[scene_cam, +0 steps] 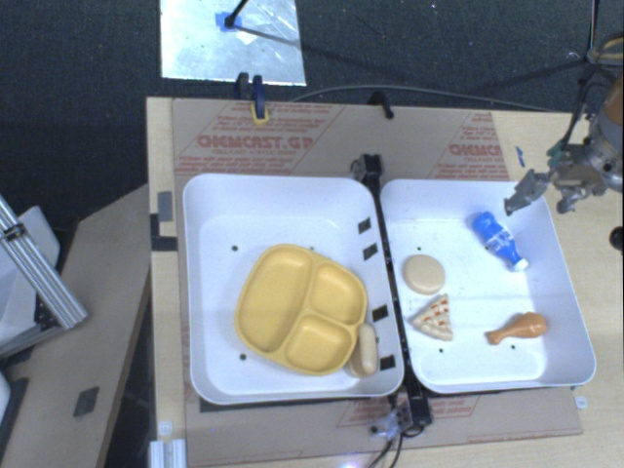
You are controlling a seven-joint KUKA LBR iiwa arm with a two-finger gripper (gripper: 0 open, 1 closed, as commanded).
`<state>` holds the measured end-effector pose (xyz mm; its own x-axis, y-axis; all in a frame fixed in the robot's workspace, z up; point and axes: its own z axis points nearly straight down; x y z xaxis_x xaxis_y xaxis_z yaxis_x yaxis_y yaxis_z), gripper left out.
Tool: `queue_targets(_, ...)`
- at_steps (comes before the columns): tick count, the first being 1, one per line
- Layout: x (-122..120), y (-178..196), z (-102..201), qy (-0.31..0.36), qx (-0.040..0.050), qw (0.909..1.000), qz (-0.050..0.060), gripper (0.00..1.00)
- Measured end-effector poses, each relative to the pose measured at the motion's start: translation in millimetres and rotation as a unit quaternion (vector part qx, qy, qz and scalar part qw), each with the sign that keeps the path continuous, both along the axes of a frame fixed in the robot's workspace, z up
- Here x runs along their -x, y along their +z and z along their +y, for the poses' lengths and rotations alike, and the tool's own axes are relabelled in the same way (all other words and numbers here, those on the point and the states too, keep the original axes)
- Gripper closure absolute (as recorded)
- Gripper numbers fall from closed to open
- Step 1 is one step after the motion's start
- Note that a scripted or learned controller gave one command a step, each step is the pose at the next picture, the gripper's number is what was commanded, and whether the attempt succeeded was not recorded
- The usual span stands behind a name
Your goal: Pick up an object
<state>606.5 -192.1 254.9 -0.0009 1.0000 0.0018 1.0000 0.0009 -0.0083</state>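
Observation:
The right bin (458,378) holds a blue bottle (498,239) lying at its upper right, a round tan biscuit (424,273), a pizza slice (434,317) and a brown drumstick (517,330). My gripper (543,197) hangs over the bin's upper right corner, up and to the right of the bottle. It is open, its fingers spread with nothing between them. The left bin (214,261) carries a yellow divided plate (300,307), with a pale bread roll (366,349) at the plate's lower right edge.
A black divider with clips (382,261) runs between the two bins. Both bins rest on a cardboard sheet (253,135). A clamp (255,94) sits at the back edge. Aluminium framing (39,271) stands at the left.

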Motion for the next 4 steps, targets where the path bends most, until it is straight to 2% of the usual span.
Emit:
queue_targets(1, -2, 6, 0, 0.001, 0.0012, 1.0, -0.005, 0.0)
queue_targets(4, -1, -168, 4, 0.0, 0.0009, 1.0, -0.004, 0.0)
